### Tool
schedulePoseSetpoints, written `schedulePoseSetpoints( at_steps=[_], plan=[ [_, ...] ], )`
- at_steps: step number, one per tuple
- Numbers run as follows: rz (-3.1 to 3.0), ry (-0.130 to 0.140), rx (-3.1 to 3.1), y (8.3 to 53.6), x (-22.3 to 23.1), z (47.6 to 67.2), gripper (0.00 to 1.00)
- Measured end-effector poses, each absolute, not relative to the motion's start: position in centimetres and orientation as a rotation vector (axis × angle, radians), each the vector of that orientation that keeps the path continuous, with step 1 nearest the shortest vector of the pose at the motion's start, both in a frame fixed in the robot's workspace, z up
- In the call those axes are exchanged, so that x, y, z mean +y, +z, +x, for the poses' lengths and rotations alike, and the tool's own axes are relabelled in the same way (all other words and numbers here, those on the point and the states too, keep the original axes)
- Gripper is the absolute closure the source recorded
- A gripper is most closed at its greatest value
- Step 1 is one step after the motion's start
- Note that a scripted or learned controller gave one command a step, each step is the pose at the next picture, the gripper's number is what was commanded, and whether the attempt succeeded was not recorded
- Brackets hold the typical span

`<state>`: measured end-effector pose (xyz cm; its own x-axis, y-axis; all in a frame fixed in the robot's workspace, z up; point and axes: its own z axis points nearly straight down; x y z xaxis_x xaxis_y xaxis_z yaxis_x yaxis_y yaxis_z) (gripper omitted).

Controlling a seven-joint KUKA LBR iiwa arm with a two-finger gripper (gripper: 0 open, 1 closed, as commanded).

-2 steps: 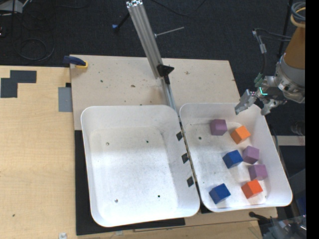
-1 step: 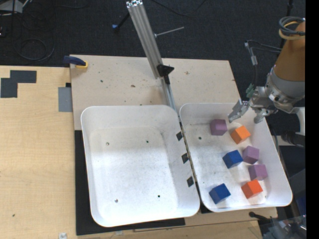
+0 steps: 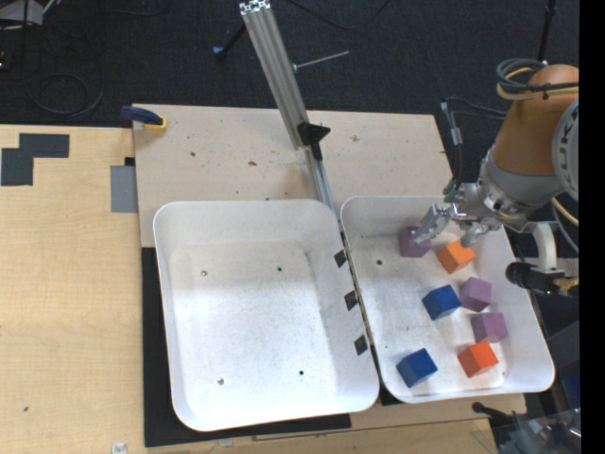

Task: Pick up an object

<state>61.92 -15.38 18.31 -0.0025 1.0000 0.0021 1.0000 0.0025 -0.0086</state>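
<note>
We see the gripper low over the right bin, fingers spread, nothing between them. A purple cube sits just left of it, an orange cube just below; more cubes lie nearer us.

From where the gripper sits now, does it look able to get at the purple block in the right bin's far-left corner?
Probably yes. The gripper hangs just right of that purple block, which lies apart from the orange block, with nothing on top of it. The nearby wall of the right bin might crowd one finger.
</note>
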Motion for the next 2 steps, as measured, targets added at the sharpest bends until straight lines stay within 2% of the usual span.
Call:
schedulePoseSetpoints(
  at_steps=[1, 2],
  plan=[
    [-2.216, 0.008, -2.215, 11.9, -15.5, 62.1, 0.00],
    [-2.224, 0.003, -2.215, 13.3, -15.6, 62.3, 1.00]
  ],
)
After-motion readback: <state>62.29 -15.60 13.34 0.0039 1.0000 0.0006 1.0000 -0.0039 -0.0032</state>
